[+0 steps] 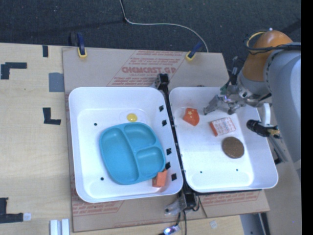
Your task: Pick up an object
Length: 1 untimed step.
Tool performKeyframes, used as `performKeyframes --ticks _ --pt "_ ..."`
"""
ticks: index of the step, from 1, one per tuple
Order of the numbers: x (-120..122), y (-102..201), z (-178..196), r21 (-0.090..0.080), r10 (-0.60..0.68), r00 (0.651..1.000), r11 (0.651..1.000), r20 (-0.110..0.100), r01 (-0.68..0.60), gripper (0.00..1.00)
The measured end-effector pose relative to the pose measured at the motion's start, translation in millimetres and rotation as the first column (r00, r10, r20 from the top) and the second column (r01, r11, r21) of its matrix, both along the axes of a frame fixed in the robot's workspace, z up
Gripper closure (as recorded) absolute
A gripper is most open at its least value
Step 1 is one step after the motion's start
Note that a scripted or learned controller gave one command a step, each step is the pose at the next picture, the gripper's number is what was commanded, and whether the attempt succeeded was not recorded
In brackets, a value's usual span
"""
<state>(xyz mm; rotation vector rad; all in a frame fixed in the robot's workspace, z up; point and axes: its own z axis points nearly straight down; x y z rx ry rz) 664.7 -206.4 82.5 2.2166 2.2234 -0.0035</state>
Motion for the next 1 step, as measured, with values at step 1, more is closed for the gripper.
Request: performKeyframes --ticks 1 --pt "1.6 -0.4 14.5 -0.003 0.001 1.0 1.0 0.004 -0.001 1.0"
